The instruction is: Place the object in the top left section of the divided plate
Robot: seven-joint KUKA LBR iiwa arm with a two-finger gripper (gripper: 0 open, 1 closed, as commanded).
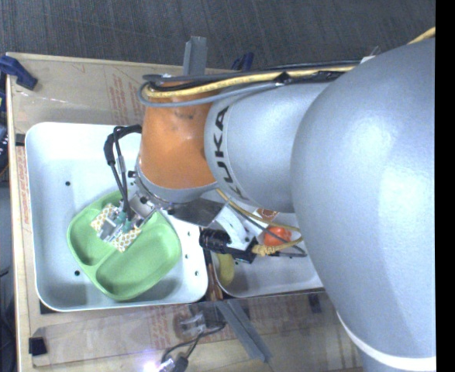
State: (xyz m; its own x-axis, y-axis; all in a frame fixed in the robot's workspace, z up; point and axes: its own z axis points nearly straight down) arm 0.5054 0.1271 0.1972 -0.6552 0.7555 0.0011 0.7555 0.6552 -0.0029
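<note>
The gripper [126,217] hangs right over the green divided plate [146,266] in the left bin [49,208]. A patterned object [103,225] lies in the plate's 10 o'clock section, touching the tool at its 9 o'clock side. Grip state isn't readable.

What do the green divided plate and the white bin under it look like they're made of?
The green divided plate looks like moulded plastic: uniform colour, soft sheen, rounded ridges between sections. The shallow white bin also looks plastic, smooth and slightly glossy with rounded corners, though painted metal can't be ruled out.
</note>
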